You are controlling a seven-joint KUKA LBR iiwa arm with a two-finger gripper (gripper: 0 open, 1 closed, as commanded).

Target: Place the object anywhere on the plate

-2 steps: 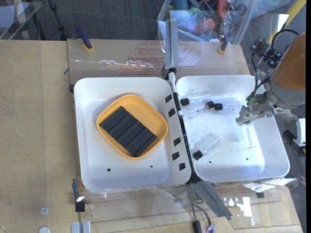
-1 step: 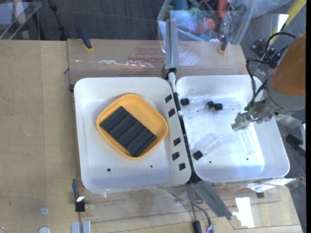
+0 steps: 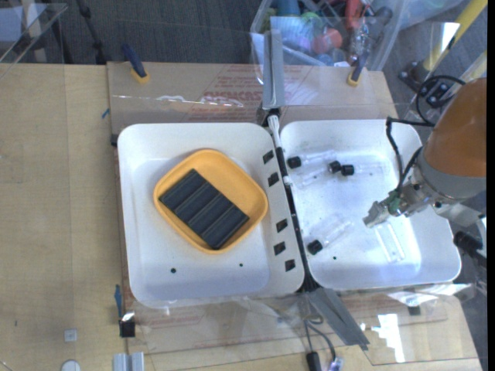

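Observation:
A yellow, rounded-square plate (image 3: 236,168) lies in the left bin (image 3: 139,207), turned like a diamond. A dark grey ribbed slab (image 3: 205,202) rests flat on the middle of the plate. My gripper (image 3: 380,212) hangs over the middle right of the right bin (image 3: 433,265), well away from the plate and the slab. I see nothing held in it. The orange band of the arm (image 3: 464,130) rises above it at the right edge.
Several clear tubes with black caps (image 3: 341,168) lie scattered in the right bin, one (image 3: 391,242) just below the gripper. A ridge with black clips (image 3: 278,199) divides the bins. A clear box of colourful items (image 3: 332,14) stands behind.

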